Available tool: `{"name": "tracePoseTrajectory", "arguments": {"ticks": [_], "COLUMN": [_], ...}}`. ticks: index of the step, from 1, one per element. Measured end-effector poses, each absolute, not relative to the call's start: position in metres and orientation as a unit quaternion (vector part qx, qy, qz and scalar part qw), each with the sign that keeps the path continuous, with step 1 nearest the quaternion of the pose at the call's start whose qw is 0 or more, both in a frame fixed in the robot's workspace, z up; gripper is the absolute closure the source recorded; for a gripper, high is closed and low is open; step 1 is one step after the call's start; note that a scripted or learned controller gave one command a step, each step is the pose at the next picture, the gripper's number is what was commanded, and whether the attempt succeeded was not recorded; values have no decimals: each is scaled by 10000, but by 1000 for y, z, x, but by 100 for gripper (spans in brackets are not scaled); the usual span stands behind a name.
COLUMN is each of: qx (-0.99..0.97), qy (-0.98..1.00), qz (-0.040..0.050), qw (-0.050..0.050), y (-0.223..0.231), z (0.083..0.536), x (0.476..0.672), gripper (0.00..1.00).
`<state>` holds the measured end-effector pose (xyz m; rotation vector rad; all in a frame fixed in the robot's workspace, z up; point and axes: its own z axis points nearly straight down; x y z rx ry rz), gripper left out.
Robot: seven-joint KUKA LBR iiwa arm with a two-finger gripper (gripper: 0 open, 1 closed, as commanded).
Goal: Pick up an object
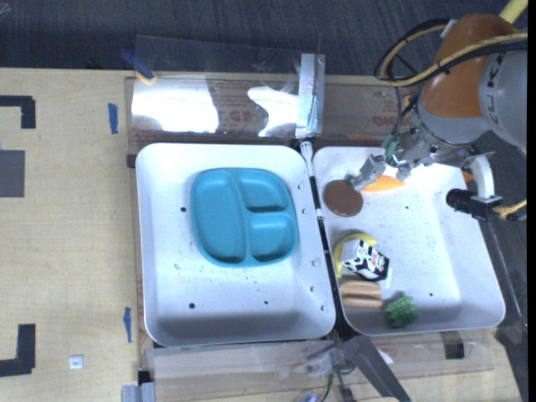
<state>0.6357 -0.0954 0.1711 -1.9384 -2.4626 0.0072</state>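
The arm reached in from the right w/ its claw (383,167) low in the right-hand shallow white plastic bin (435,249), near that bin's back-left part. Whether the claw was spread or pressed together couldn't be told; its tip was blurred and small. An orange wedge-shaped piece (383,185) lay right at the claw, touching or just under it, so that looked like the likeliest target, but nothing showed it actually being pinched.

Taking the orange piece as landmark: a round flat brown disc (342,198) sat just left of it, close enough to get in the way of a grasp. Nearer the front edge, well apart from it, were a black-and-white cow-patterned toy w/ a yellow rim (363,259), then a tan sausage-like roll (360,294), and a small green leafy broccoli-like piece (401,310) beside the roll. These clustered along the bin's left wall, prob. loosely tossed in.

The left-hand white bin (159,224), on the other side of the divider, held a blue divided plastic plate (244,216), roughly centred.
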Motion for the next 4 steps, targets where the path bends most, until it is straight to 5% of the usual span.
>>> {"name": "tracePoseTrajectory", "arguments": {"ticks": [1, 2, 3, 4], "qx": [-6184, -6453, -6448, -6879], "qy": [-7858, -7639, -7643, -7258], "qz": [-3, -36, -20, -23], "qw": [-2, -60, -35, -10], "y": [-96, -113, -112, -46], "z": [176, 102, 109, 188], "x": [638, 668, 666, 610], "gripper": [0, 0, 100, 100]}}
